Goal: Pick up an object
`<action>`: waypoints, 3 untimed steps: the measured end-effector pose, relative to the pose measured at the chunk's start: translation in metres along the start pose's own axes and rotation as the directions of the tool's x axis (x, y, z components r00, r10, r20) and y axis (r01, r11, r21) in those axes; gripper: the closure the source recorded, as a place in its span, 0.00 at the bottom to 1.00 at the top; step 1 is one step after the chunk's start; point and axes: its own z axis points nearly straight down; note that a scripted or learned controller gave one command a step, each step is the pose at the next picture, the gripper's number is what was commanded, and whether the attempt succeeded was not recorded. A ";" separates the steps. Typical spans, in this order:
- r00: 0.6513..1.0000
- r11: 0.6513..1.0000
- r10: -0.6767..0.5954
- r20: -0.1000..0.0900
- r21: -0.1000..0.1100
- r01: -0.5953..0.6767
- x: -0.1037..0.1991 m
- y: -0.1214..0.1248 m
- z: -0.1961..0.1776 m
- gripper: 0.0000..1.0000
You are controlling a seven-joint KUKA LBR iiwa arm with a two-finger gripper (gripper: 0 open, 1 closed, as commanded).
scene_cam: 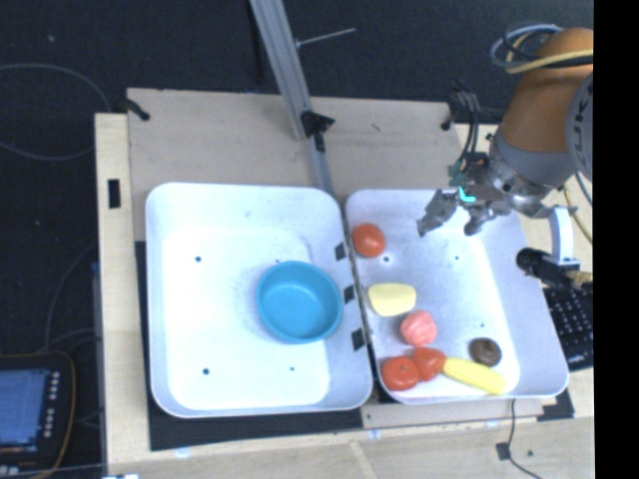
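You see a pale wooden bench (230, 138) on a dark speckled floor (120, 28). A grey metal pole (285, 58) slants across it; a small blue screen (25, 407) glows lower left.

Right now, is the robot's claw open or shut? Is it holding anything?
Gripper: open, fingers spread, holding nothing, above the right bin.

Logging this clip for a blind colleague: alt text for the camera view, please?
The gripper hangs open over the right bin, holding nothing; toy foods, including a yellow banana, lie along that bin's left and near sides. A blue bowl sits in the left bin.
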 end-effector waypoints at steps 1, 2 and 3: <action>1.000 1.000 0.000 0.001 -0.006 0.000 0.000 0.001 -0.003 0.00; 1.000 1.000 0.007 0.004 0.001 -0.007 -0.009 0.008 0.054 0.00; 1.000 1.000 0.005 0.004 0.000 -0.005 -0.012 -0.003 0.106 0.00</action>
